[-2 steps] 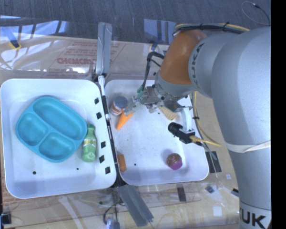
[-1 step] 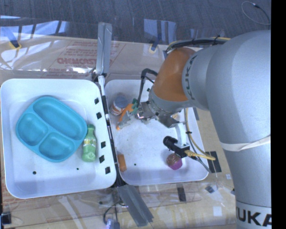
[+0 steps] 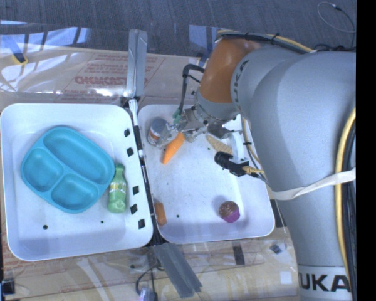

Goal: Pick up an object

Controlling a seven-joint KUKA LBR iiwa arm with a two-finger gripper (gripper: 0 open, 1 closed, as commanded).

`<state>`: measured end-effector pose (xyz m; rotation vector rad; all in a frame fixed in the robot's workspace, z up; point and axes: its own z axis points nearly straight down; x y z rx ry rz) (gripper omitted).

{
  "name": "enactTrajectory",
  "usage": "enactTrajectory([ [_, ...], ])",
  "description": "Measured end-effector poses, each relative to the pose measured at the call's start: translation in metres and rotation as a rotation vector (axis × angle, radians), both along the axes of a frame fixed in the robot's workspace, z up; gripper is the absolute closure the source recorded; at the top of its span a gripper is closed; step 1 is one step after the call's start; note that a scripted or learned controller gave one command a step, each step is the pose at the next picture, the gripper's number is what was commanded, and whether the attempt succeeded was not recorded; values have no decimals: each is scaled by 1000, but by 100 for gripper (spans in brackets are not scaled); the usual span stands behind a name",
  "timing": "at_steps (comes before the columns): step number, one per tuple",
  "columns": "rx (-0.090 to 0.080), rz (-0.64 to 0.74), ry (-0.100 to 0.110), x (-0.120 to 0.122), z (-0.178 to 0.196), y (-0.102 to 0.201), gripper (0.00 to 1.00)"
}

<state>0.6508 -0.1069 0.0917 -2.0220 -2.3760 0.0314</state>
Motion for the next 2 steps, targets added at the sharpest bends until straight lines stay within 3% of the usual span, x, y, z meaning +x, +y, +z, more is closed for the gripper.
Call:
enactTrajectory([
  [1,2,5,5,0,9,2,100],
  [2,4,171,-27,-45,115,54,100],
])
